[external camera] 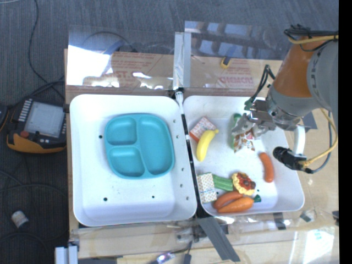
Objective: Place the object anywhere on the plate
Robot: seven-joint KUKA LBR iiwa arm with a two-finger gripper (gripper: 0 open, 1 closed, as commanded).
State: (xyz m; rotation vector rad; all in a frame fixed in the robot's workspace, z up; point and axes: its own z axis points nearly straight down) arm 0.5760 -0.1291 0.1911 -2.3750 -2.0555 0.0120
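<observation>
Right bin (286, 202), near edge: carrots (234, 202), pizza slice (243, 181), green piece, waffle-like square. Farther in: sausage (268, 166), banana (204, 144), small red pack. Claw (242, 133) low over crumpled wrapper-like item; finger state cannot tell. Left bin (88, 202) has teal divided plate (138, 146), well apart from the food.

Dark grey carpet (137, 10) surrounds the bench; a handheld pendant (37, 125) lies at left, cables (33, 54) trailing across the floor.
</observation>
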